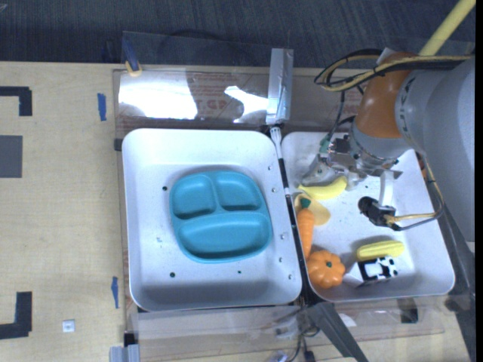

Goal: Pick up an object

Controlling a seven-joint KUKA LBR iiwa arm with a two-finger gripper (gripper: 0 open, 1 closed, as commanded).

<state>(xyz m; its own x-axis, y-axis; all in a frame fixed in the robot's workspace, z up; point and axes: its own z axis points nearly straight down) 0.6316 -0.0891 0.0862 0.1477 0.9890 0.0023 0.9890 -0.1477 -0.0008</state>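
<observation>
The gripper [343,164] hangs low over the far-left part of the right bin [423,277]; its grip cannot be told. The banana [324,191] lies just beneath, slightly nearer, long axis running left-right.

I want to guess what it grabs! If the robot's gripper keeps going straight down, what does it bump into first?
Probably the banana. The gripper hangs over the right bin with that banana right beneath it. Depth is hard to judge from above, so it might just miss and touch the bin floor.
</observation>
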